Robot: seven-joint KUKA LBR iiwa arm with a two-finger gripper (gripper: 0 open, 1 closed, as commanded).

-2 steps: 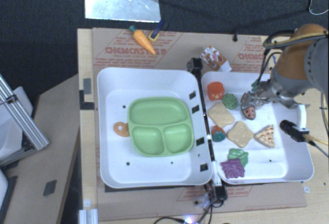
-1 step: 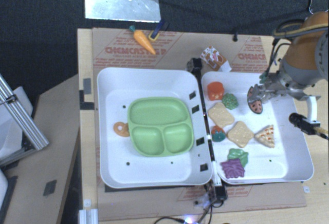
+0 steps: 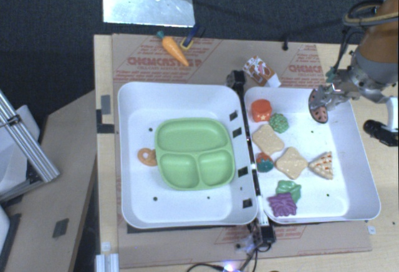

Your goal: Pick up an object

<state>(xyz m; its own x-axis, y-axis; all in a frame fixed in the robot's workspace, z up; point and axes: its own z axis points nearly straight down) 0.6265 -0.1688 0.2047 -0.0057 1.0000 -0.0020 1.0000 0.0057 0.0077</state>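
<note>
Now the arm [image 3: 379, 46] reaches in at three o'clock, and the gripper [image 3: 324, 102] hovers over the top-right corner of the right bin [image 3: 358, 158]. Something small, dark and rounded with a reddish patch hangs at its tip; I cannot tell whether that is a held toy or part of the tool, and I cannot tell how the claw stands. My read: this is the approach or the first lift, with nothing clearly secured.

Largest first. The left bin [image 3: 134, 140] carries a green tray [image 3: 190, 152], and a small pretzel [image 3: 147, 156] sits just beside the tray at nine o'clock. The right bin holds the likely targets: two toast slices, one [image 3: 268, 138] mid-bin and one [image 3: 290, 162] toward five o'clock of it, a pizza wedge [image 3: 322, 165] near the right wall, a red piece [image 3: 261, 110] at the bin's eleven o'clock with a green sprig [image 3: 278, 122] touching it, a purple bunch [image 3: 283, 204] at six o'clock under a green leaf [image 3: 288, 189], and a small teal-and-red bit [image 3: 264, 163] by the divider.

Outside the bins, a carrot [image 3: 174, 50] and a small box [image 3: 258, 70] lie at twelve o'clock.

Next call: if the claw is bare, drop straight onto a lone piece. The pizza wedge stands clear; the toast cluster crowds, and the walls pinch any edge pick.
</note>
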